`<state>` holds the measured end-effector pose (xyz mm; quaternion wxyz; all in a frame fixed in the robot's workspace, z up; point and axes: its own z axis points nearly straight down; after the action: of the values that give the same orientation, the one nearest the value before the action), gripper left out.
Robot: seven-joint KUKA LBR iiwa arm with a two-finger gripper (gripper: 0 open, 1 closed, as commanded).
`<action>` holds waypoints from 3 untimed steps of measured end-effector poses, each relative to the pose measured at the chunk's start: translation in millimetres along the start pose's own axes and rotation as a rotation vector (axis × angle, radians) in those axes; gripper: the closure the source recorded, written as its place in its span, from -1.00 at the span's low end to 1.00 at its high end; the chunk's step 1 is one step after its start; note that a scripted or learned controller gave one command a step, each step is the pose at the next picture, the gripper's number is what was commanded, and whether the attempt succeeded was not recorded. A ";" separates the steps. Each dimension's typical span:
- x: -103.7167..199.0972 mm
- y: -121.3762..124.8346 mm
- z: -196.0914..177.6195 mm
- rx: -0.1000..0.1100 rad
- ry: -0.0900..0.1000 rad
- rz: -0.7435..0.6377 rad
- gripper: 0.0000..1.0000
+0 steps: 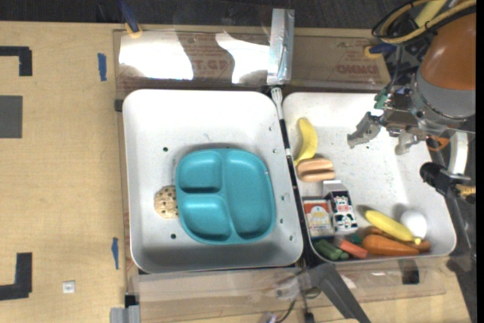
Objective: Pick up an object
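Note:
My gripper (pixel 382 138) hangs over the upper right part of the right bin (pixel 355 178), its two fingers (pixel 362 131) spread open with nothing between them. Below and to its left lie a yellow banana (pixel 305 138) and a hot dog (pixel 315 168) against the bin's left wall. Along the bin's front edge sit two small cartons (pixel 330 214), a second banana (pixel 387 225), a white ball (pixel 414 223), a carrot (pixel 389 244) and a green vegetable (pixel 329 247). The gripper touches none of them.
The left bin (pixel 151 125) holds a teal divided plate (pixel 224 193) with a cookie (pixel 165 201) beside its left edge. A metal divider (pixel 280 49) stands behind the seam between the bins. Bare white floor lies under the gripper.

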<state>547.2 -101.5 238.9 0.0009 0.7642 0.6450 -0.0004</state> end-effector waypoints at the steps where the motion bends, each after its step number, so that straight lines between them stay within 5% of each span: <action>1: 0.5 1.0 -10.4 -0.003 -0.001 -0.002 1.00; 2: 1.0 1.8 -20.6 -0.005 -0.002 -0.004 1.00; 3: 1.3 1.7 -20.1 -0.003 -0.002 -0.004 -1.00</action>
<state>549.0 -100.5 258.9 0.0030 0.7628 0.6467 -0.0002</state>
